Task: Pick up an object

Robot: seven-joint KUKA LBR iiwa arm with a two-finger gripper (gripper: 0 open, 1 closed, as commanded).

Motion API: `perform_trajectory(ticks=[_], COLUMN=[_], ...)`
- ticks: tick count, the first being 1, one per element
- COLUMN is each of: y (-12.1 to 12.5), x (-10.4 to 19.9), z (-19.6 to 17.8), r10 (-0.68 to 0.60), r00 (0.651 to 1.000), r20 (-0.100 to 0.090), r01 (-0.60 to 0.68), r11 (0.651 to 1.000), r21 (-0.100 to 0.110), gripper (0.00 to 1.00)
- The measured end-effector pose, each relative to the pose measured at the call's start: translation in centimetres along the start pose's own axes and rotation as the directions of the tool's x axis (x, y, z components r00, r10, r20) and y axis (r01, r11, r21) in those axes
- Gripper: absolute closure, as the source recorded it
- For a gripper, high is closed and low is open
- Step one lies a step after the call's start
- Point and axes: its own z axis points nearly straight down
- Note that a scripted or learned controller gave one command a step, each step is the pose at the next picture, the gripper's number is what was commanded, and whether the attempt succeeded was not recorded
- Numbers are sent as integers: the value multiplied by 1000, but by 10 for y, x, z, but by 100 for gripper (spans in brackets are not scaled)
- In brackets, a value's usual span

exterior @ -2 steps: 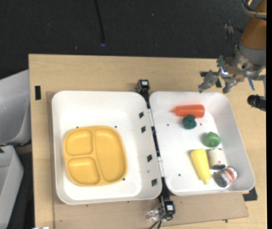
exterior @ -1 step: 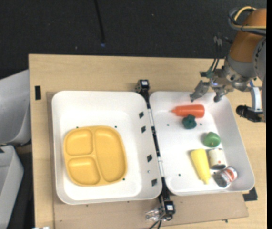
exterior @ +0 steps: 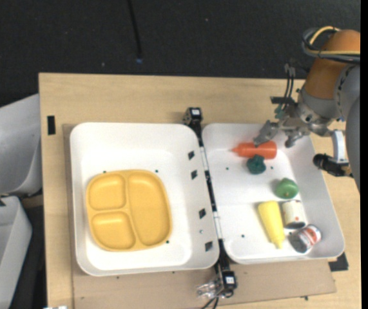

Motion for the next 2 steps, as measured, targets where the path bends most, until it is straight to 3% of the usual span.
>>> perform_trajectory(ticks=[1,2], y=[2,6], x=[-1,-2], z=[-16,-61], r10=[-2,-3], r00=[1000,1000], r20=[4,-1], r01=[2,3], r11=[1000,1000], r21=[-8,-8], gripper=[100,100])
